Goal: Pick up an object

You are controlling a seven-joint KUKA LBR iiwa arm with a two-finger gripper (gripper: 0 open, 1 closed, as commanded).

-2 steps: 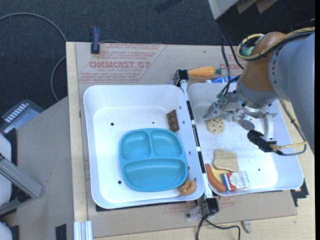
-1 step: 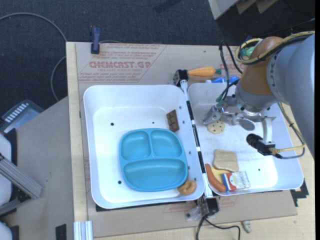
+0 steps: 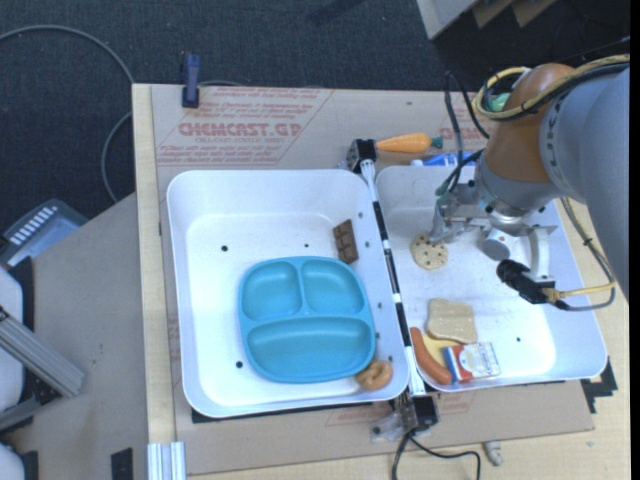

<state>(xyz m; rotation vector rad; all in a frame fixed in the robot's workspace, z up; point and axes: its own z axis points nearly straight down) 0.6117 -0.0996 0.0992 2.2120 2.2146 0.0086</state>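
so the arm (image 3: 560, 118) is reaching over the right bin (image 3: 575, 353), and its hand (image 3: 440, 230) hangs just above and beside the round cookie (image 3: 430, 254). Can't tell if it's wide or narrow, too much clutter up there. Taking the cookie as the landmark: a slice of toast (image 3: 451, 320) sits a bit below it, the hot dog (image 3: 428, 356) and a small packet (image 3: 478, 360) further below that near the bin's front edge. Left of the cookie, across the divider, is the left bin (image 3: 200, 208) with a brown chocolate piece (image 3: 345, 240), a blue divided plate (image 3: 305, 318) and a pretzel-looking thing (image 3: 376, 374). An orange carrot (image 3: 405, 143) lies on the bench (image 3: 250, 128) above the cookie
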